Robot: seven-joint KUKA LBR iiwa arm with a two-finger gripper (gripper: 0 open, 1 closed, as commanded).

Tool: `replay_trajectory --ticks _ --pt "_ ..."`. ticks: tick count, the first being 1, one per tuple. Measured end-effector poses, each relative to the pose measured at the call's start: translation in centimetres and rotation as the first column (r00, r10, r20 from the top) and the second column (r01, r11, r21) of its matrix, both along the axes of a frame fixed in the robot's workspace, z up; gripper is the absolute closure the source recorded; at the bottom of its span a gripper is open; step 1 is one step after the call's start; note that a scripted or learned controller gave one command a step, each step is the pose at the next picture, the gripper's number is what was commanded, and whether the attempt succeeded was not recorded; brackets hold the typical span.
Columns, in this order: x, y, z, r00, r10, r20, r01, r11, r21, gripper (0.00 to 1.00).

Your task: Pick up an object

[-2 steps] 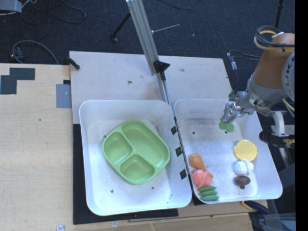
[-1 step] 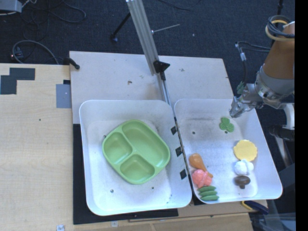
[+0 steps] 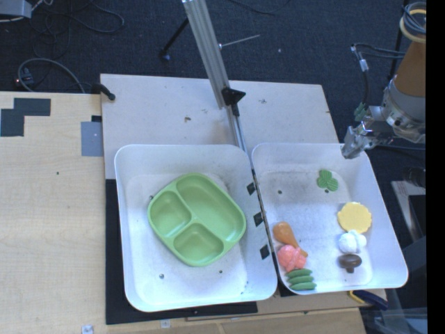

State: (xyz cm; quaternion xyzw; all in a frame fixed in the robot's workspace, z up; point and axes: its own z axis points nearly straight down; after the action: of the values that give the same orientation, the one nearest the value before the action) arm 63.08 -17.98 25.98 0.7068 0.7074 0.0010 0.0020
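Since the tool (image 3: 353, 147) sits at the right bin's (image 3: 389, 270) upper-right rim holding nothing I can see, nothing's picked yet; toy food (image 3: 354, 216) waits lower right, grab's still to do.

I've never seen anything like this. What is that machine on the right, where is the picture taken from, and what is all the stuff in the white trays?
One camera looks down at a slant on a bench. The robot arm reaches in from the right; its hand hovers at the right bin's far corner. That bin holds toy food: a green leafy piece, a yellow disc, a white piece, a brown mushroom, an orange piece, a pink piece and green pods. The left bin holds a green divided plate. I see nothing in the hand.
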Motion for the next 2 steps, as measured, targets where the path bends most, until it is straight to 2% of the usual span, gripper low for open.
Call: replay_trajectory --ticks 2 --pt "0.8 11.8 -2.1 1.000 0.004 -0.007 -0.004 1.000 0.004 1.00"
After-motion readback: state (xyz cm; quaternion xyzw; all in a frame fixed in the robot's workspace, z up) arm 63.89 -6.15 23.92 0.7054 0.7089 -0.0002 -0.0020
